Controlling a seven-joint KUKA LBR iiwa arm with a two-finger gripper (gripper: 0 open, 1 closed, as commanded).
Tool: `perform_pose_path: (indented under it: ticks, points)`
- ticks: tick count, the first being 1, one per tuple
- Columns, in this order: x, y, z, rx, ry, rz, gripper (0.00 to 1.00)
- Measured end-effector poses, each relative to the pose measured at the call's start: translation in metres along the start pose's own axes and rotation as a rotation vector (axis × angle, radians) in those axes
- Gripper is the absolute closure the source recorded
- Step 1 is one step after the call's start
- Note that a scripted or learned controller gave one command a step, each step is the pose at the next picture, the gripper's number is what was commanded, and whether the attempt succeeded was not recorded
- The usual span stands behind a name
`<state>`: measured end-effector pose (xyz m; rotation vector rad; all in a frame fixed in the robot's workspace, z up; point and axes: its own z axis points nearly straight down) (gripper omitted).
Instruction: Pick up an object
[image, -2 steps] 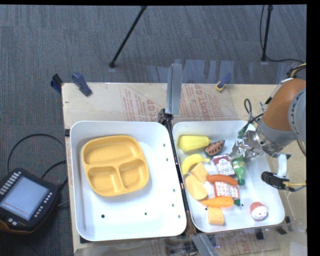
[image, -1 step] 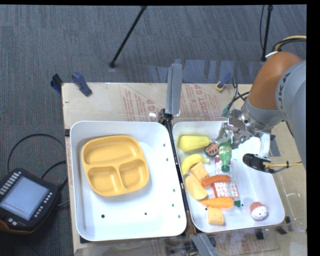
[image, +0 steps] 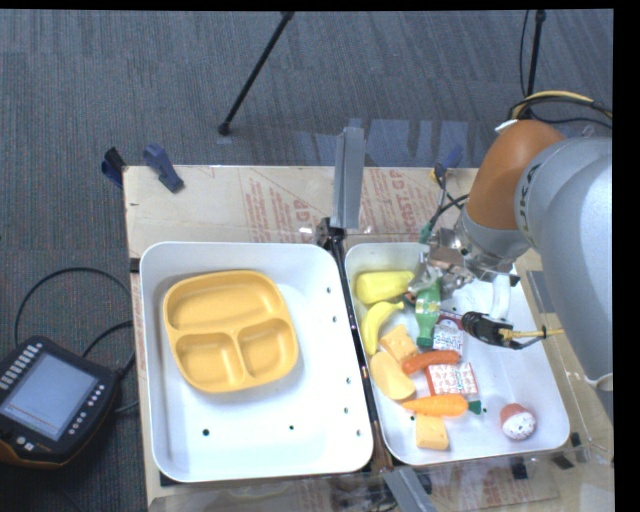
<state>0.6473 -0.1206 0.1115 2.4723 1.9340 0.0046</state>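
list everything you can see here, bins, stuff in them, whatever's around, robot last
white bins: 2, white, side by side on the bench
divided tray: 1, yellow, left bin
lemon: 1, yellow, right bin, top left
banana: 1, yellow, below the lemon
green packet: 1, green, just under the tool
carrots: 2, orange, middle of right bin
cheese wedges: 2, yellow-orange, one by the banana, one near the front
red and white packets: 2, between the carrots and above
round item: 1, white and red, right bin, front right
teach pendant: 1, black with grey screen, floor at left
clamps: 2, blue, bench's back left edge
arm: 1, grey with orange band, from the right
tool: 1, over the right bin's back
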Motion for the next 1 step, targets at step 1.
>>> perform_pose_path:
  ticks: [1]
  points:
    - [0.0594,-0.02,-0.0765,0.003,0.001,-0.171,1.0]
